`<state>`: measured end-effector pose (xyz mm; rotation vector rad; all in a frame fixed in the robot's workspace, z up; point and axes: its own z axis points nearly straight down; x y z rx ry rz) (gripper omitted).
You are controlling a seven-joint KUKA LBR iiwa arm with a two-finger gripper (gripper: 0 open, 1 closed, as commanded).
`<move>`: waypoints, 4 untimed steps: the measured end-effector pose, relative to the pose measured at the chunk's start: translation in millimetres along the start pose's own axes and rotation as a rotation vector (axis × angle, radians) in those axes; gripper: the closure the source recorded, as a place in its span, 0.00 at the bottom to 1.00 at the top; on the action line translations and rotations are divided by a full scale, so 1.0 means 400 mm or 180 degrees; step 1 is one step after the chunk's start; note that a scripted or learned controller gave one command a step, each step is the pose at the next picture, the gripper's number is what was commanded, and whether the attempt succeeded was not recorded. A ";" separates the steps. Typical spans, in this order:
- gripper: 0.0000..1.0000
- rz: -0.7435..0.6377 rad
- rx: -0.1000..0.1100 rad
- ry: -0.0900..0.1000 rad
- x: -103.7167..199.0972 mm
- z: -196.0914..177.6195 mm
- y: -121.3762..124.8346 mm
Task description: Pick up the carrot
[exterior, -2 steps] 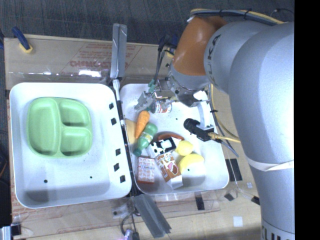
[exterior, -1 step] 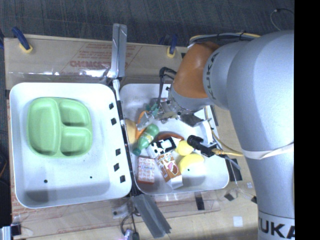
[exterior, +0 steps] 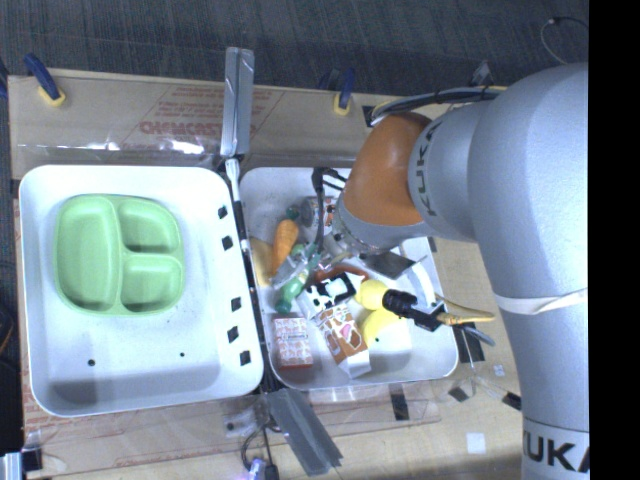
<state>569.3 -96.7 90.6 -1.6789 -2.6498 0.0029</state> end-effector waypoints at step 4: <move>1.00 0.1485 0.0048 0.0009 -0.078 -0.016 0.164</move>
